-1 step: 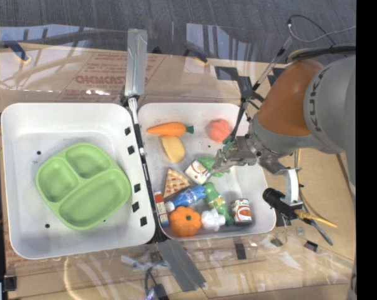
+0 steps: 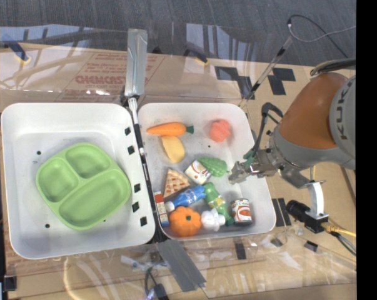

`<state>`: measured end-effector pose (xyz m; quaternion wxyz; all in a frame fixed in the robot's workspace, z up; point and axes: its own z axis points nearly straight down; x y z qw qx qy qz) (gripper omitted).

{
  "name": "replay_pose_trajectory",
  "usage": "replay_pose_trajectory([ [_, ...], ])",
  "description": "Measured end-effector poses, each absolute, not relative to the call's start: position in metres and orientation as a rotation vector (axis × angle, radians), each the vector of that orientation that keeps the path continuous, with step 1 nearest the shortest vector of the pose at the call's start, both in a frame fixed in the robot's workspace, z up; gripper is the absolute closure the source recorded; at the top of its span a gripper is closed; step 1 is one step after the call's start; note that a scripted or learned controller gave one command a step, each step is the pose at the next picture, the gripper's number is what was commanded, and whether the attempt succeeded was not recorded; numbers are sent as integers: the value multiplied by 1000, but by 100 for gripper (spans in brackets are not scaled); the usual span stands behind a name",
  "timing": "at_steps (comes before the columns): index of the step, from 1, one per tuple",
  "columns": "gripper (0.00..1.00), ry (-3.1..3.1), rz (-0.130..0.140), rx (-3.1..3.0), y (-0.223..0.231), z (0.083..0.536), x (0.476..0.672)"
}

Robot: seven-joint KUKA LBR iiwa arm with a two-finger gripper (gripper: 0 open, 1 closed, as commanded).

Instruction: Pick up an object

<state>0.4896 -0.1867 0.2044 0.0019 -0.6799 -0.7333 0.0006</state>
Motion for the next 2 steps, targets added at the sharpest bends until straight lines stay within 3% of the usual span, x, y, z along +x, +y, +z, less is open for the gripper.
replay_pose_trajectory([
  [1, 0, -2017, 2, -2408, -118, 296, 569],
  [2, 0, -1960, 9, -2448, -17, 212, 582],
])
